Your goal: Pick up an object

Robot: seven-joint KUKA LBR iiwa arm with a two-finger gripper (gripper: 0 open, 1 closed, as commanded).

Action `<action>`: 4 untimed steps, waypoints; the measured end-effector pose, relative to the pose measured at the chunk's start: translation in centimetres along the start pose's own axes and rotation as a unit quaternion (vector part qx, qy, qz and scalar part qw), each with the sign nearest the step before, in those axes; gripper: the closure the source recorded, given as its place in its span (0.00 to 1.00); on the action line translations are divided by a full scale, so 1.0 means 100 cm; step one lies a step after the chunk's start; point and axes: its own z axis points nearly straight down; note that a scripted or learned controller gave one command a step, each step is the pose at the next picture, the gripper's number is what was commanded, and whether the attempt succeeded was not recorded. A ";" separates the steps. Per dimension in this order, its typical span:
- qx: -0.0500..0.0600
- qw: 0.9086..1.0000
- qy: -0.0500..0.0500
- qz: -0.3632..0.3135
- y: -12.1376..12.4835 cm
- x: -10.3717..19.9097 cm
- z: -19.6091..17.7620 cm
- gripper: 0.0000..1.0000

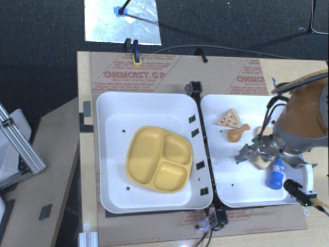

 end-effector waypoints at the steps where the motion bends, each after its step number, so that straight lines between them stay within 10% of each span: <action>1: 0.000 1.000 0.000 0.000 0.004 0.000 0.062 0.00; 2: -0.002 1.000 0.000 0.000 0.005 -0.001 0.048 1.00; 4: -0.005 1.000 -0.001 -0.001 0.004 -0.001 -0.055 1.00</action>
